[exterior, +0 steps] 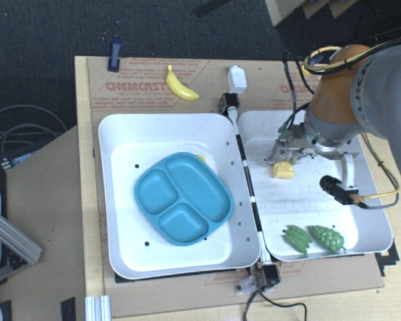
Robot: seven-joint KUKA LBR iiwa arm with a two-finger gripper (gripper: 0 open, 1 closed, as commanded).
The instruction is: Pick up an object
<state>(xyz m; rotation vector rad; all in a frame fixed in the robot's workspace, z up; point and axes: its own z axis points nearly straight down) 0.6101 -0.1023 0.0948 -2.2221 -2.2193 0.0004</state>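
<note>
Camera view
Desk: a brown board top that carries two shallow white bins side by side.
Left bin: holds a blue divided plate with three compartments, lying flat near the middle; a small yellow bit shows just past the plate's upper edge.
Right bin: holds a small pale yellow object in its upper left part, and two green, knobbly items, one narrow and one rounder, side by side near the front wall.
Arm: grey with an orange band, reaching in from the right and bending down over the right bin.
Pincer: low over the upper left part of the right bin, pointing down; whether it is spread or closed cannot be told from this angle.
Object and pincer: the pale yellow object lies on the bin floor just below the pincer tip in this view, very close; contact cannot be told, and nothing is seen gripped.
Outside the bins: a yellow banana lies on the desk behind the left bin.
</note>
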